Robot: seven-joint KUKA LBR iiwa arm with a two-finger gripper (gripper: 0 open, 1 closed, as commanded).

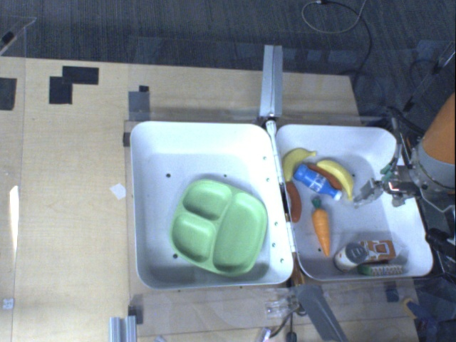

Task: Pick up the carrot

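- The carrot (322,230) lies loose on the floor of the right bin (370,137), its long axis running roughly near-to-far, thick end away from the camera
- The gripper (377,189) hangs over the bin's right part, fingers apart and holding nothing
- The carrot sits to its left and slightly nearer the camera, clear of the blue bottle (315,181)

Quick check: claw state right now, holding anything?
Claw: over the right bin, open or shut cannot be told; nothing visibly held. Carrot lies in that bin, apart from it.
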